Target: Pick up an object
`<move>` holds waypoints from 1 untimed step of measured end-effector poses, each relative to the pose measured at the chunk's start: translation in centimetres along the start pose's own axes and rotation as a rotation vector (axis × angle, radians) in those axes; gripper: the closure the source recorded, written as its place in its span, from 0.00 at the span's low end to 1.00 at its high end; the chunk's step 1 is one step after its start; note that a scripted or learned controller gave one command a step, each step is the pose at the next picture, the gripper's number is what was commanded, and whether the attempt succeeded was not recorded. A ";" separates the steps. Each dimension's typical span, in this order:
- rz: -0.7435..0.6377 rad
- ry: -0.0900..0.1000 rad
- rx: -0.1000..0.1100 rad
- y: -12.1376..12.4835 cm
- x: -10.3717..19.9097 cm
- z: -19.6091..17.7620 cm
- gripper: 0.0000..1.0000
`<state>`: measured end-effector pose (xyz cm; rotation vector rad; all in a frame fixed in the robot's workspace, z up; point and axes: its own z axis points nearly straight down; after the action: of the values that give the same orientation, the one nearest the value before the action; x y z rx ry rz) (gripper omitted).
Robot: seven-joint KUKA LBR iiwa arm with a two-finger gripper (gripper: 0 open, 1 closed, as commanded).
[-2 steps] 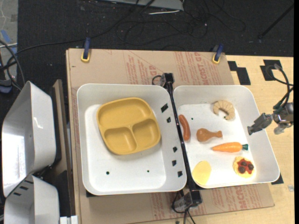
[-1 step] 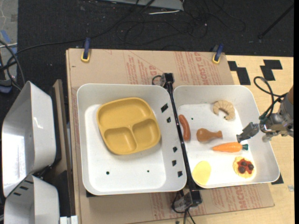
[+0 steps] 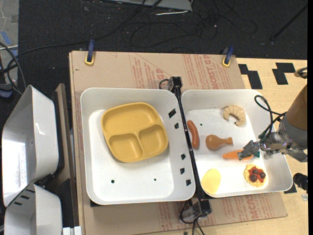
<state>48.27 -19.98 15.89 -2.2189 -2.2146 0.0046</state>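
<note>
Carrot [image 3: 234, 155] lies in the right bin [image 3: 274, 182], its right end touching the tips of the fingers [image 3: 250, 151], which reach in from the right; whether they are spread or closed on it I cannot tell. Nearest the camera in that bin sit a yellow disc [image 3: 211, 180] and a small tart [image 3: 255, 175]. Past the carrot lie a drumstick [image 3: 218, 142], a sausage [image 3: 193, 133] and, farthest, a croissant [image 3: 234, 114]. The left bin [image 3: 93, 180] holds a yellow divided plate [image 3: 134, 131]. Both bins rest on a brown board [image 3: 132, 70] with faint red print, reversed and not readable. Two clamps [image 3: 89, 58] grip its far edge; beyond, cables cross a dark floor [image 3: 49, 18].
</note>
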 end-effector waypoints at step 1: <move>0.000 -0.001 -0.003 0.2 0.1 4.3 0.00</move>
<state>48.41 -19.91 11.56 -2.2204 -2.2169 0.0030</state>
